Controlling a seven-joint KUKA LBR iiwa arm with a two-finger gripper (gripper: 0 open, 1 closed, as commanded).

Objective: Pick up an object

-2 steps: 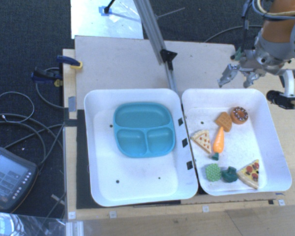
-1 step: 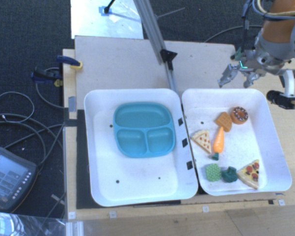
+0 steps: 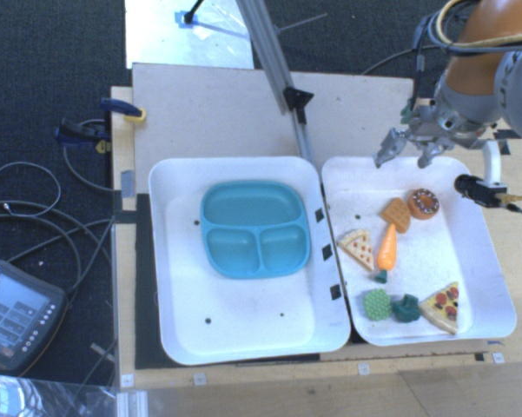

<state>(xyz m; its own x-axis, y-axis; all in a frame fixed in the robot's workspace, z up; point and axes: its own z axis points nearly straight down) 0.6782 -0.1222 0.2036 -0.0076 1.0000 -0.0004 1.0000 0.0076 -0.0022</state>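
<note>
My gripper (image 3: 406,151) hangs open above the far edge of the right bin (image 3: 495,259), with nothing between its fingers. Below it in that bin lie a chocolate donut (image 3: 424,203), a tan cracker-like piece (image 3: 397,214), an orange carrot (image 3: 387,248) and a pizza slice (image 3: 358,248). Near the front of the bin sit a light green bumpy piece (image 3: 378,304), a dark green piece (image 3: 406,308) and a second pizza slice (image 3: 442,306). All the toys lie apart from the gripper.
The left bin (image 3: 178,320) holds a blue divided plate (image 3: 254,229). A slanted grey pole (image 3: 269,50) crosses the back of the bench. Blue clamps (image 3: 95,124) and cables lie at the left, beside a handheld controller (image 3: 13,311).
</note>
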